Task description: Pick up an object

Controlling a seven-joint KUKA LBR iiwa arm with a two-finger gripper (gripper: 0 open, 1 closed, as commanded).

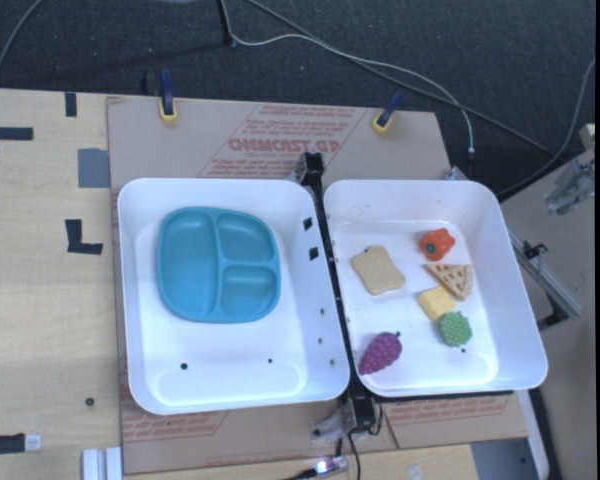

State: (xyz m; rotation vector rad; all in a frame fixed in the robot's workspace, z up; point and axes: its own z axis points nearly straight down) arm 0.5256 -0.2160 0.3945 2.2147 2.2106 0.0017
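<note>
Toy foods are sitting in the right bin (500, 368), lower right of frame: tan bread slice (378, 270), red tomato (436, 243), pizza wedge (450, 279), yellow block (432, 302), green cluster (455, 328), purple grapes (380, 352). Nothing is being lifted, so the pick is likely just starting. Claw state: cannot tell. The next move is calling for one target; grapes and bread are lying apart from the crowded right-hand group. The blue divided plate (220, 265) is occupying the left bin (140, 368).
</note>
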